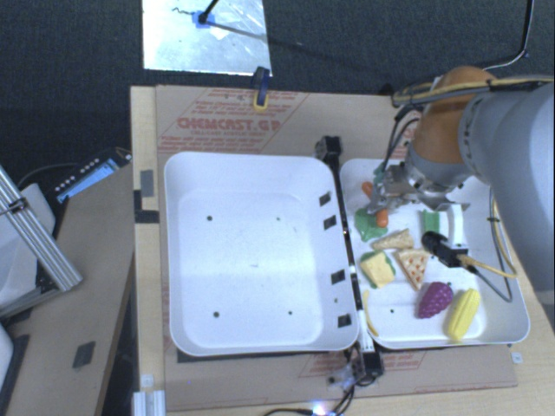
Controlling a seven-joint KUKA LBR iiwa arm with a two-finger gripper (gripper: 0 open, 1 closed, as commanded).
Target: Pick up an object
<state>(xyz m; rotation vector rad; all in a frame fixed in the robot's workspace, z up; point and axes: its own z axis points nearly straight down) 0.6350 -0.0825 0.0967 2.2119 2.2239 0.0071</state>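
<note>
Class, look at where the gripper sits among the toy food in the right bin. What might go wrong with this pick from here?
1. The gripper is low among crowded toys; it may nudge the green piece or the cheese wedge instead of grasping one.
2. It works near the bin's left wall, so a finger might catch it.

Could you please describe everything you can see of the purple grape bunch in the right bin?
The purple toy grape bunch looks like moulded plastic, with a bumpy surface of small rounded lumps and a dull sheen. It is roughly teardrop-shaped and lies flat on the floor of the right shallow white bin, towards its near end, with its broad end up towards the pizza-like wedge. It sits just beside the yellow corn cob, close enough that they seem to touch. The hand is well away from it, farther back in the bin.
</note>
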